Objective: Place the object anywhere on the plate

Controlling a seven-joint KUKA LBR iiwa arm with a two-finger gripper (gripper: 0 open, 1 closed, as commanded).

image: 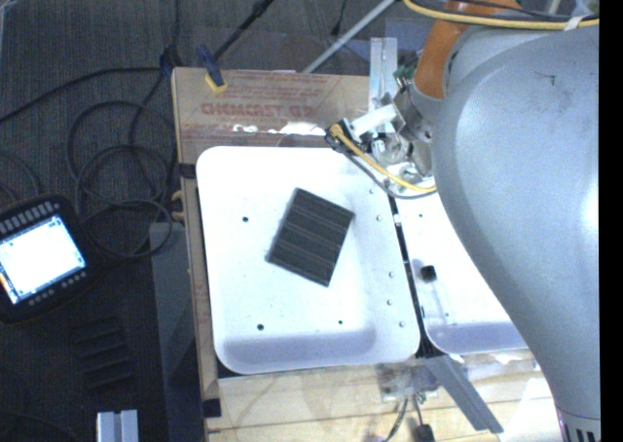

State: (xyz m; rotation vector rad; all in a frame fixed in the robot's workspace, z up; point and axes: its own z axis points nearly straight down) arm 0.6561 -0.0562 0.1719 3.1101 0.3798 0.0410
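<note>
A dark, ribbed rectangular plate (311, 237) lies tilted near the middle of the left white bin (234, 333). A small black object (425, 272) sits at the left edge of the right bin (467, 333), close to the divide between the bins. My arm reaches in from the right, and its big grey body covers most of the right bin. The gripper end (394, 153), wrapped in yellow and white cable, hovers over the far edge where the two bins meet. It is beyond the plate's far right corner and apart from it.
A wooden board (263, 104) with red print lies behind the bins. On the floor to the left are a lit handheld screen (37, 257) and black cables (117, 177). The bench's front edge runs just below the bins.
</note>
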